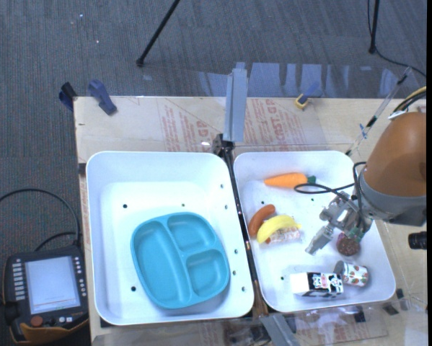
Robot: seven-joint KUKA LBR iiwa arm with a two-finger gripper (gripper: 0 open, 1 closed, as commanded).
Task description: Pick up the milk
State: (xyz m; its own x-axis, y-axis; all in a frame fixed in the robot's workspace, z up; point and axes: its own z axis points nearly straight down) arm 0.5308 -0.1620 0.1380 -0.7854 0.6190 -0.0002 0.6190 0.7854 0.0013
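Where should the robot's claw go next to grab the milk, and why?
Probably a short move toward the near edge of the right bin. The gripper hangs beside the banana, while the milk carton lies on its side nearer the front, next to a small cup, with nothing on top of it.

1. A robot lab: a plywood bench [165, 125] with two white bins [104, 193] stands on grey carpet [71, 34].
2. A teach pendant [50, 287] lies on the floor; tripod legs [161, 24] stand behind.

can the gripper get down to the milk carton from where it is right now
Probably yes. The milk carton lies on its side, top uncovered, just below the gripper; a small cup crowds its right end.
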